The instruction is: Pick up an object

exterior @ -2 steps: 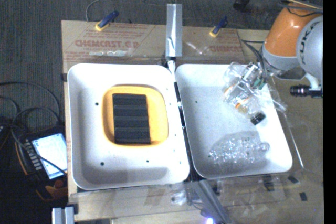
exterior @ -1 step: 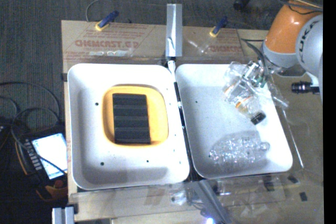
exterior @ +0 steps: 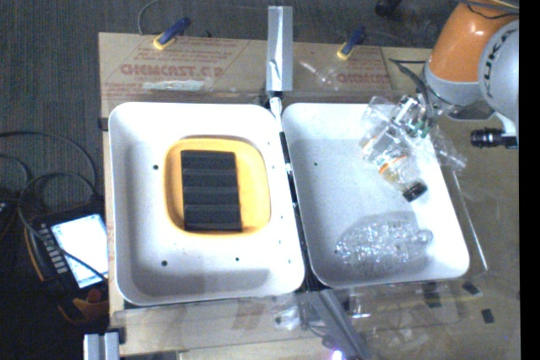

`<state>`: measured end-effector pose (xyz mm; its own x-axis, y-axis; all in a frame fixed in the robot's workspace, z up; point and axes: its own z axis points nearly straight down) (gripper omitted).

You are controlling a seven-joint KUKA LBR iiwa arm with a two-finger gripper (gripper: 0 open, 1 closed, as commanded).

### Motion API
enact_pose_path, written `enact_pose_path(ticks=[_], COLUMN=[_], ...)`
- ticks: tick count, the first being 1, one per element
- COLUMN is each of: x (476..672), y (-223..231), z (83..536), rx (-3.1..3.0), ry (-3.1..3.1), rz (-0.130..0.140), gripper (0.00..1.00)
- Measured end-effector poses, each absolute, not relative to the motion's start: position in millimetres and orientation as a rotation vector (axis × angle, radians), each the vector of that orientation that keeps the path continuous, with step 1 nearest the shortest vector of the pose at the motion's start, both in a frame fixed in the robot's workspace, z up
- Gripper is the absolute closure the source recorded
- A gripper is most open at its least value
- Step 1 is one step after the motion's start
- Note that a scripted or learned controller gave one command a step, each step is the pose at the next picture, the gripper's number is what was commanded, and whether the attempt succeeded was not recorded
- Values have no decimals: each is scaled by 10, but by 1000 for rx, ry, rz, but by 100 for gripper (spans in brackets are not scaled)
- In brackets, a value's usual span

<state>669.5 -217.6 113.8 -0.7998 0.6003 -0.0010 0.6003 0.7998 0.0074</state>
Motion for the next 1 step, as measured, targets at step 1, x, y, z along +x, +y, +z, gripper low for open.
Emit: enact_pose_path(ticks=[1], x=[6476], y=[-1662], z=[1930], rx=[872], ry=[3014], rz=[0], gripper=[100])
